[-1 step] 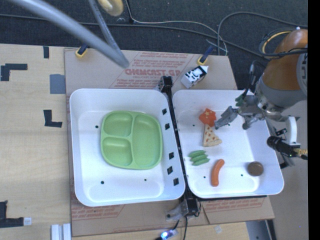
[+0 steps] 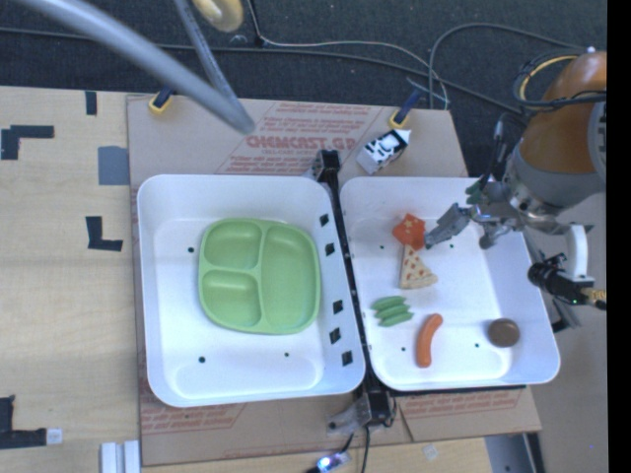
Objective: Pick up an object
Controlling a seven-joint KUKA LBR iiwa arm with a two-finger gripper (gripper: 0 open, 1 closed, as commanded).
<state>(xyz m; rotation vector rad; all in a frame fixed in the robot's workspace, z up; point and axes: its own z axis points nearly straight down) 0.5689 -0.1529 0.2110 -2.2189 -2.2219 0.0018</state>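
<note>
Two shallow white plastic bins were seen side by side on a cardboard-covered bench, viewed from above at a slant. In the left bin (image 2: pixel 158 294) lay a pale green divided plate (image 2: pixel 260 274), smooth and glossy, with three moulded compartments. The right bin (image 2: pixel 532 363) held five small toy foods: a red strawberry-like piece (image 2: pixel 409 231), a yellow cheese wedge (image 2: pixel 416 269) touching it from below, a green pea pod (image 2: pixel 391 310), an orange-red sausage (image 2: pixel 428 339), curved and shiny, and a round brown piece (image 2: pixel 504 332) near the bin's right wall.

The grey arm, with its orange band, was reached in from the right. The gripper (image 2: pixel 446 227) was seen low over the right bin, its dark fingers spread apart and slanted toward the red piece, with nothing between them. It sat just beside that piece.

The step in hand was judged to be the approach, with no grasp made yet. The next move would call for the spread fingers to be brought around the red piece and closed on it. As the cheese wedge was touching it, a careless closure could nudge both.
</note>
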